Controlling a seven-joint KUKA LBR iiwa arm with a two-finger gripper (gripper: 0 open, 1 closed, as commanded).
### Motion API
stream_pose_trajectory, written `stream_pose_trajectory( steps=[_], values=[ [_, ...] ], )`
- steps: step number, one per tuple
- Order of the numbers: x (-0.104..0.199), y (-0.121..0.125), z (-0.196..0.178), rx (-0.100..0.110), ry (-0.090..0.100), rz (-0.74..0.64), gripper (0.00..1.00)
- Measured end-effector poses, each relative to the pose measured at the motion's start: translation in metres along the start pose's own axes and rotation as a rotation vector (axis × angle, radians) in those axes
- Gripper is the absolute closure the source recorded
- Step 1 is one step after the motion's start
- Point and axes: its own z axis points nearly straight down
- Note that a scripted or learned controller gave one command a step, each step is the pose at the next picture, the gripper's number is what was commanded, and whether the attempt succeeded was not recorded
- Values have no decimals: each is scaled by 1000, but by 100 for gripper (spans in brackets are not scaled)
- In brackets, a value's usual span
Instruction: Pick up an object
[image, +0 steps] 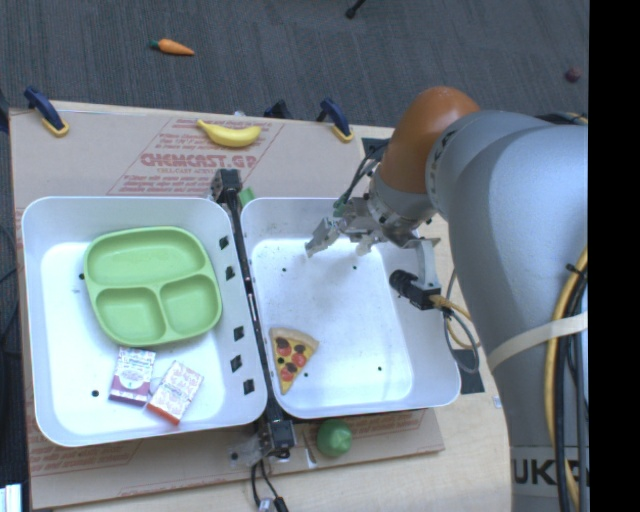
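Note:
My gripper (338, 242) hangs over the back part of the right bin (425, 375), near its far wall. Its two fingers stand apart, open, with nothing between them. A toy pizza slice (290, 357) lies at the front left of that bin, well in front of the gripper. In the left bin (35, 330) a green divided plate (152, 283) lies flat. Two small snack packets (133, 375) (176, 390) lie in front of the plate.
A yellow banana (230, 131) rests on the cardboard behind the bins. A green ball (335, 437) sits outside the right bin's front rim. An orange carrot (175, 46) lies on the floor beyond. A black divider (240, 290) runs between the bins.

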Motion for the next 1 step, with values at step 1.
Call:
stream_pose_trajectory(
  steps=[1],
  values=[
    [1, 1, -11, 0, 1, -2, 100]
  ],
)
